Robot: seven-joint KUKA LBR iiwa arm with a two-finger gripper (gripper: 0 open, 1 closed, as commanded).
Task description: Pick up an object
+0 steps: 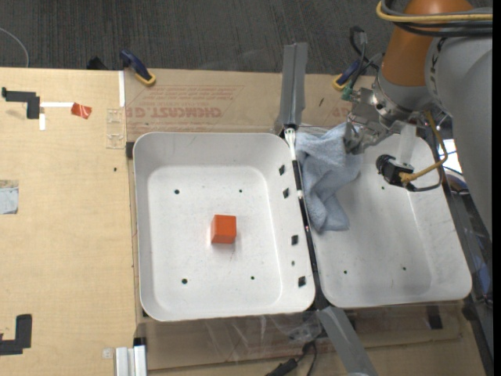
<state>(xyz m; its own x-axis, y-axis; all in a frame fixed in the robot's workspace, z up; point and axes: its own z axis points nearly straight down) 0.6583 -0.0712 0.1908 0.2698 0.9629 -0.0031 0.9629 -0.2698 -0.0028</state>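
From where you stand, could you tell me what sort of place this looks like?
Probably a robotics lab test bench: a robot arm reaches over two white bins on clamped cardboard, with an orange block and a blue cloth as practice items.

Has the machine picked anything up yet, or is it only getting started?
Nothing looks lifted yet. The end effector is down at the top edge of the blue-grey cloth in the right bin, apparently going for it. The orange block lies untouched in the left bin. Lifting remains.
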